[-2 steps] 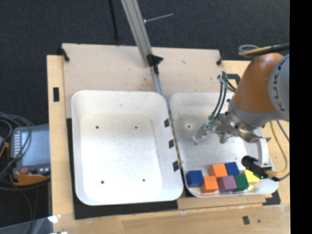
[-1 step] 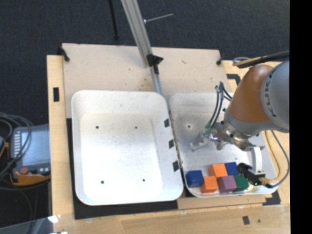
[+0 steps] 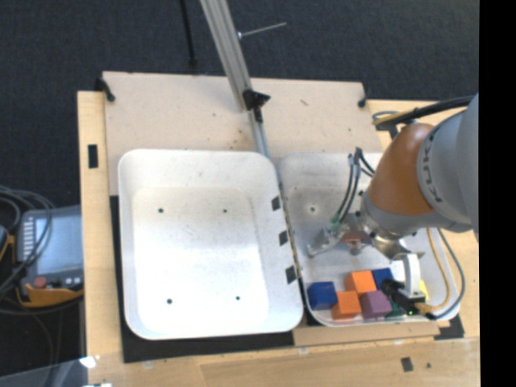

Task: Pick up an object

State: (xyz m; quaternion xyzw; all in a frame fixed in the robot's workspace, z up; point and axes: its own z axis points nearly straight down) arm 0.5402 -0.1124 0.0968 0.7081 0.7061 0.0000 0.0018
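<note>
- Claw down low in the right bin, sticking out leftward from under the big grey arm with the orange band.
- Can't tell the claw's state, too small and blurry down there; nothing visibly between its tips.
- Blocks bunched up just below and to the right of the claw, at the bin's near edge: blue block closest, almost straight below.
- Orange block next to the blue one, a bit further right and lower.
- Second orange block right of the claw, lower down, touching the first one by the look of it.
- Purple block beyond those, further right.
- Another blue block peeking out beside the upper orange one, partly tucked under the wrist.
- All blocks apart from the claw, none touched.
- Left bin well off to the claw's left, rims of the two bins side by side.
- Silver pole rising from the tabletop, above and left of the claw.
- Pendant with cables way out left, off the tabletop.
</note>
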